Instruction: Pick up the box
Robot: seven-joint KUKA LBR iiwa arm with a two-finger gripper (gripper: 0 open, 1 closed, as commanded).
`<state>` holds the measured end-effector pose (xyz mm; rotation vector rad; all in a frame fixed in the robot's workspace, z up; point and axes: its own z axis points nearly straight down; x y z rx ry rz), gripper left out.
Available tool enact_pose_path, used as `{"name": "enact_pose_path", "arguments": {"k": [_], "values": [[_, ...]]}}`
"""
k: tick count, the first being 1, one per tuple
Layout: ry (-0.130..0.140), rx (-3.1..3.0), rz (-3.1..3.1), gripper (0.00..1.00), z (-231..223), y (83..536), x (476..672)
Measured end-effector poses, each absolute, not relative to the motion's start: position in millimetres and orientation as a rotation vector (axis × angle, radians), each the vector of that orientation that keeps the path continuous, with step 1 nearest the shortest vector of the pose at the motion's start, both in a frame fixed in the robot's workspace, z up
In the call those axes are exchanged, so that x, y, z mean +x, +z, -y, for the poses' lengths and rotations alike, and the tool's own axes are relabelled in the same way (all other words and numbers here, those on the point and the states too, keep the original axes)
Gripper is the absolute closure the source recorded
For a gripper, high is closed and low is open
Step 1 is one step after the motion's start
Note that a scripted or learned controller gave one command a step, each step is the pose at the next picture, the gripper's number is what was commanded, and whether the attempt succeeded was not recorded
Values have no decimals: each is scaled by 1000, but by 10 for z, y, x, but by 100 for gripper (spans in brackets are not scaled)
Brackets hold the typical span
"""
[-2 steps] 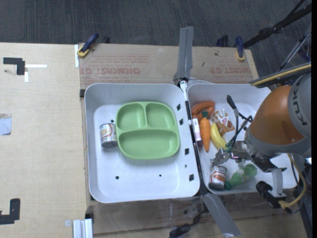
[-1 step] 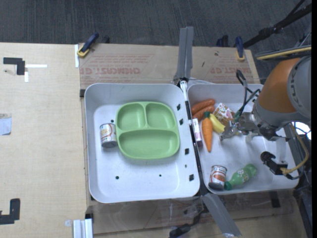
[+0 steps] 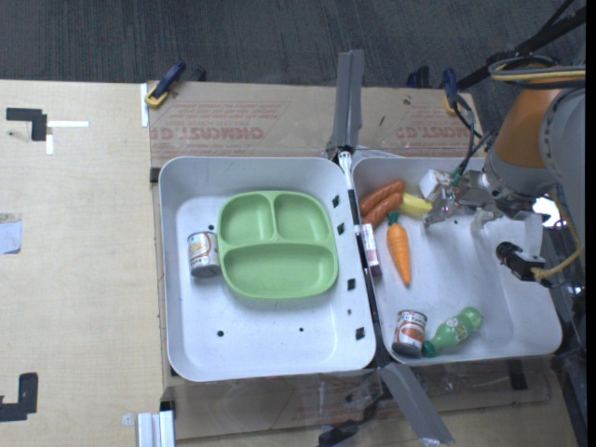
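1. Overhead, in the camera view, the gripper (image 3: 453,199) hangs low over the far end of the right bin (image 3: 466,277). Whether it is clenched or released cannot be told from this angle.
2. Pressed against the gripper's far-left side is the box (image 3: 434,182), small, white and angular. It is partly hidden by the tool, and no print can be read on it.
3. Just left of the gripper lie a yellow piece (image 3: 414,206), two orange-red sausages (image 3: 382,199) and a carrot (image 3: 399,250). Nearer the camera than the tool, a can (image 3: 410,331) touches a green bottle (image 3: 456,329).
4. Well to the gripper's left, the left bin (image 3: 177,287) holds a green divided plate (image 3: 277,245) with a second can (image 3: 202,253) beside it.
5. Both bins sit on a brown cardboard sheet (image 3: 279,119) over a pale wooden bench (image 3: 74,250). A blue clamp (image 3: 168,80) grips its far edge, and beyond it is dark carpet (image 3: 233,17).
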<state>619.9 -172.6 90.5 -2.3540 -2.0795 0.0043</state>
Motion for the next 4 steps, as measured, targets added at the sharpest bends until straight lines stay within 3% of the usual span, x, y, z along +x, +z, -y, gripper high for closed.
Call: {"name": "enact_pose_path", "arguments": {"k": [1, 2, 3, 4], "values": [[4, -2582, 1783, 0, 2002, 901, 6047], [10, -2578, 1789, 100, 2002, 979, 6045], [10, -2578, 1789, 0, 2001, 978, 6045], [13, -2575, 1793, 100, 2002, 1061, 6045]]}}
